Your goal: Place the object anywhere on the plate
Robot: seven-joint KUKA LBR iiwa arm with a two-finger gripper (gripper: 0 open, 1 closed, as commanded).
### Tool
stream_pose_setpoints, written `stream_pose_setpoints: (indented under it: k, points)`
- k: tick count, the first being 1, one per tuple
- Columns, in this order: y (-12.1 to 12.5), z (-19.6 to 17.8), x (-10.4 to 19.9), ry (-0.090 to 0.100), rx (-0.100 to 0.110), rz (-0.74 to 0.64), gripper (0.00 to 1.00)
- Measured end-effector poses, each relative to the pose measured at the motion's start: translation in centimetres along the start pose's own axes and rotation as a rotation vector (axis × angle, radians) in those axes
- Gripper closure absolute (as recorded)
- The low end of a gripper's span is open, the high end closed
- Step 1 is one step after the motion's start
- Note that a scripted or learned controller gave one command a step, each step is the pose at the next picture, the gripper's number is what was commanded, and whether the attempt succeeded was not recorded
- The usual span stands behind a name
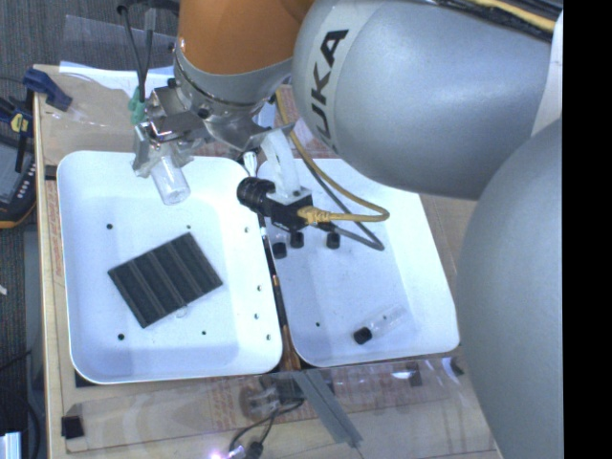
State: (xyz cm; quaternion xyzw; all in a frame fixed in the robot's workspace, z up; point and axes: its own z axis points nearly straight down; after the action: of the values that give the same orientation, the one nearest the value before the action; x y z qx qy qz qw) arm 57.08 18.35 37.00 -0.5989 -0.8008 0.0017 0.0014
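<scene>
The plate point(164, 277) is a dark ribbed rectangle lying flat in the left bin point(86, 352), a little left of its middle. My gripper point(161, 165) hangs over the far part of that bin, beyond the plate and apart from it. A small clear tube-like object point(173, 184) sticks out from between its fingers, so the gripper is shut on it. The object sits above the bin floor, not on the plate. The arm's orange band and grey wrist hide the bin's far edge.
In the right bin point(430, 285) a small clear vial with a black cap point(376, 326) lies near the front. A black fitting with a yellow cable point(287, 208) hangs from the arm over the ridge between the bins. Cables and clutter lie left of the bench.
</scene>
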Motion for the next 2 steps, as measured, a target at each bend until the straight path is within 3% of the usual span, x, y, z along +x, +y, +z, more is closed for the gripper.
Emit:
stream_pose_setpoints:
  k: [1,2]
  points:
    - [-6.3,3.5,4.4,-0.002,0.003,0.41,1.0]
    - [-9.3,0.0,0.4,0.001,-0.003,0.804,1.0]
